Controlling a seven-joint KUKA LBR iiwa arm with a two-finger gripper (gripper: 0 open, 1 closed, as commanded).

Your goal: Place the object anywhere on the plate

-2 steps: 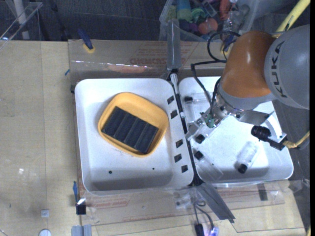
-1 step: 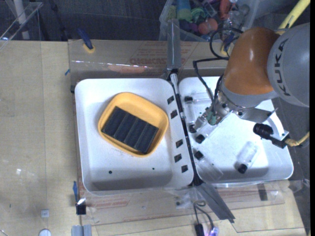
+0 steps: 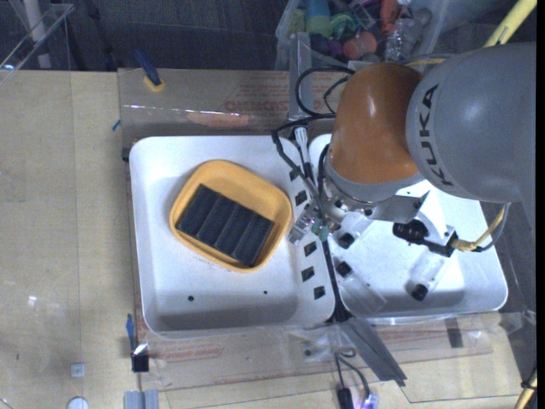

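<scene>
A yellow plate [image 3: 189,196] with rounded corners lies in the left bin, turned at an angle. A black ridged rectangular object [image 3: 226,224] rests flat on the plate and covers most of its middle. The grey arm with its orange band reaches in from the right and hangs over the left part of the right bin, close to the divider. My gripper [image 3: 353,224] sits under the wrist, well to the right of the plate and apart from the black object. The wrist hides most of it.
The left bin [image 3: 170,305] and the right bin [image 3: 481,292] meet at a raised divider [image 3: 319,279] with dark markers. A clear tub of colourful toys [image 3: 358,11] stands behind the bins. A blue clip [image 3: 152,79] sits at the back left.
</scene>
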